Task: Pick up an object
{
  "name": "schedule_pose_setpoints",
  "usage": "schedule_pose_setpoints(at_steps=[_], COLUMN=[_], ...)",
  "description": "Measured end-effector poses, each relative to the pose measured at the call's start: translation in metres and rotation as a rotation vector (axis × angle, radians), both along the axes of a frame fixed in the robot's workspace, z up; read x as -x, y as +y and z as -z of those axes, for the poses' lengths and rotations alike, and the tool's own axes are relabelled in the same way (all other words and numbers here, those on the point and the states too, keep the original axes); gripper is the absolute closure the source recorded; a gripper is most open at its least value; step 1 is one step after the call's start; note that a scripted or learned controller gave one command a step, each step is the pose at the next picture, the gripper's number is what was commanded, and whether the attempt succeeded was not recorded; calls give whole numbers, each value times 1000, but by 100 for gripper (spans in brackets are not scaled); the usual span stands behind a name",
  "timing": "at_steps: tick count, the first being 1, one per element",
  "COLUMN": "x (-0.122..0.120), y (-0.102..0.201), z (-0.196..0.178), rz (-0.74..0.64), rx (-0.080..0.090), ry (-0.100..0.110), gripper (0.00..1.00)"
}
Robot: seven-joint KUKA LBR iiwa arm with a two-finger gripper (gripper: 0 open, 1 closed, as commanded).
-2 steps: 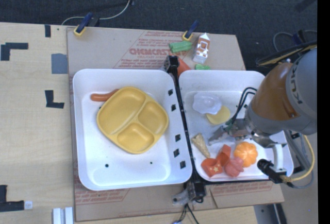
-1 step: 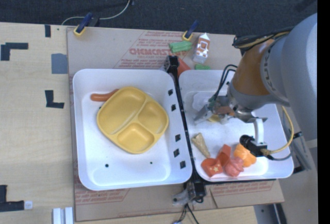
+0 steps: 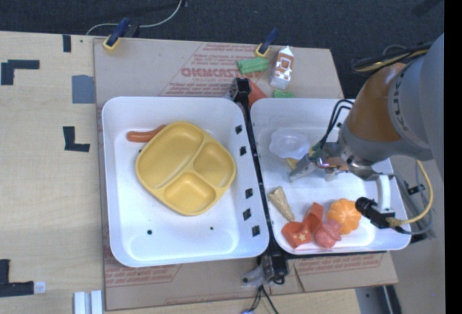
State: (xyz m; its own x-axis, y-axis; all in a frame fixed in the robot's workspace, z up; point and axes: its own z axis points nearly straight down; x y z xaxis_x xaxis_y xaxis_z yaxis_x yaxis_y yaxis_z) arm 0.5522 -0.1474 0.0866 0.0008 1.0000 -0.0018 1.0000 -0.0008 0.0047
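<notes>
Nothing is picked up yet, as far as I can see. The gripper [image 3: 299,172] sits low inside the right bin [image 3: 361,109], its metal fingers pointing toward the divider between the bins; they seem spread a little, with nothing between them. My guess is that the arm is in the approach, with the whole grasp and lift left to do.

The likely targets all lie in that right bin. Just above the fingers rests a clear, crumpled-looking plastic cup or lid [image 3: 289,141], glossy and almost see-through against the white floor. A small yellowish scrap [image 3: 291,162] peeks out beside the fingertips; I can't tell what it is. Below them lies a tan, cone-shaped piece [image 3: 281,203], ridged like a wafer cone. Near the bin's lower edge sit chunky red toy pieces [image 3: 306,229], smooth plastic, and a lumpy orange pumpkin-like toy [image 3: 344,214].

The left bin [image 3: 115,182] holds a yellow compartment tray [image 3: 185,167], matte plastic with rounded corners and three wells, tilted at an angle, with an orange-red sausage-shaped toy [image 3: 144,135] poking out from behind it.

Beyond the bins, on the cardboard sheet [image 3: 180,71], stand a small milk carton toy [image 3: 282,66] and a flat green piece [image 3: 252,66].
</notes>
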Motion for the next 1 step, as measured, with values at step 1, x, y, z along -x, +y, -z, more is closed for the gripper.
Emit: schedule_pose_setpoints(at_steps=[1], x=[53], y=[25], z=[0], rz=[1], rx=[4], ry=[-1], gripper=[0])
